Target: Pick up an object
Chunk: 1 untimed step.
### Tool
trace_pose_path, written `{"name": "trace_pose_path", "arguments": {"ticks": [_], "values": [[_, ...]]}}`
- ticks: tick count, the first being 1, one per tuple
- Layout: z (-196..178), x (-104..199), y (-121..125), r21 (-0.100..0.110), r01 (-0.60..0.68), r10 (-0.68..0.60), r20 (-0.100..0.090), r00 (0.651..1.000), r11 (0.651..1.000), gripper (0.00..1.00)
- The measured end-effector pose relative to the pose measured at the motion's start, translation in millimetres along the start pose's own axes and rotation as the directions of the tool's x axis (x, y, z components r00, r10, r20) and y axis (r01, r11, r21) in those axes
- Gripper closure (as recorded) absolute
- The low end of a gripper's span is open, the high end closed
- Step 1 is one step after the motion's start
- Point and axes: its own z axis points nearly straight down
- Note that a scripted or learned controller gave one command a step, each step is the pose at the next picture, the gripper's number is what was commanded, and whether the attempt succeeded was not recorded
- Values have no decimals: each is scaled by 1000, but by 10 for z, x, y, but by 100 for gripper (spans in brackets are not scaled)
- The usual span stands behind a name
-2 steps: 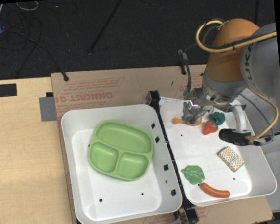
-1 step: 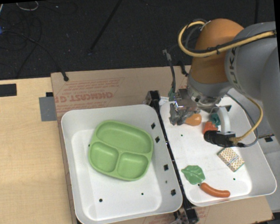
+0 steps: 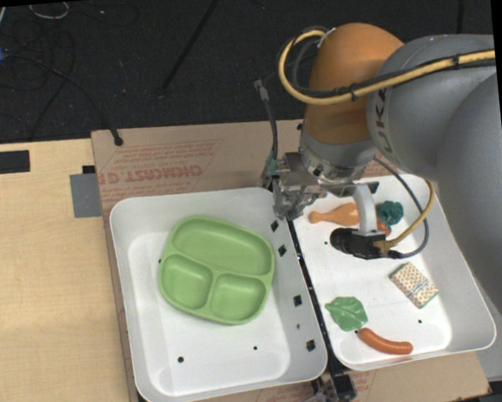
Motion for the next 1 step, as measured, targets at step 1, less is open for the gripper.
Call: {"name": "trace_pose_path", "arguments": {"ticks": [1], "values": [[106, 545, 68, 1, 0, 0, 1, 1000, 1000, 100]]}}
